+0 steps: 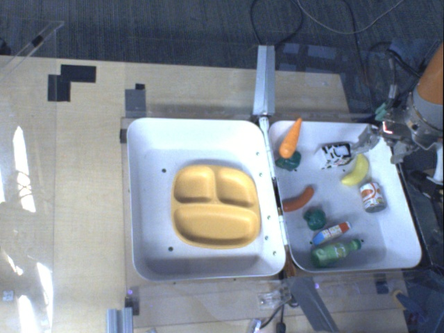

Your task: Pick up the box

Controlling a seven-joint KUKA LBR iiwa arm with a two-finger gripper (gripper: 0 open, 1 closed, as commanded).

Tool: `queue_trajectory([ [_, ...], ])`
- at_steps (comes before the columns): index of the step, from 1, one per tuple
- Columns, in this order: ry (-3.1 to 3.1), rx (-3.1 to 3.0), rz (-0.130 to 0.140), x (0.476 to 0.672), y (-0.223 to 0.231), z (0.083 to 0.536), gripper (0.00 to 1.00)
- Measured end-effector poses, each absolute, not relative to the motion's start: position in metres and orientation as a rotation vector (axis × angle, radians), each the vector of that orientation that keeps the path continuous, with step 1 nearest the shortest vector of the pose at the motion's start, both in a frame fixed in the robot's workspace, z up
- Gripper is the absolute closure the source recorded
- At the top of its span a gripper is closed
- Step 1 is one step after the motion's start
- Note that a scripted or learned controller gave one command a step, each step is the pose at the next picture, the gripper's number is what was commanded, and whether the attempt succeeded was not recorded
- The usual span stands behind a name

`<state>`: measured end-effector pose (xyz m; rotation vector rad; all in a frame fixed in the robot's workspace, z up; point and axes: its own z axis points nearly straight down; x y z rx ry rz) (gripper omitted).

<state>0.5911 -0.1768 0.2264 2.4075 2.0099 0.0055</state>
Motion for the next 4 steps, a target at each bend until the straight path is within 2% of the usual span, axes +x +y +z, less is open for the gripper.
queue_trajectory([
  [1, 1.607, 2.695, 0.008, 0.599, -0.14, 0.087, 0.0],
  [2, 1.443, 2.788, 0.006, 0.604, -0.19, 0.111, 0.0],
  [3, 1.45, 2.785, 0.004, 0.558, -0.181, 0.159, 0.0],
  [4, 1.458, 2.78, 0.007, 0.559, -0.18, 0.169, 1.0],
])
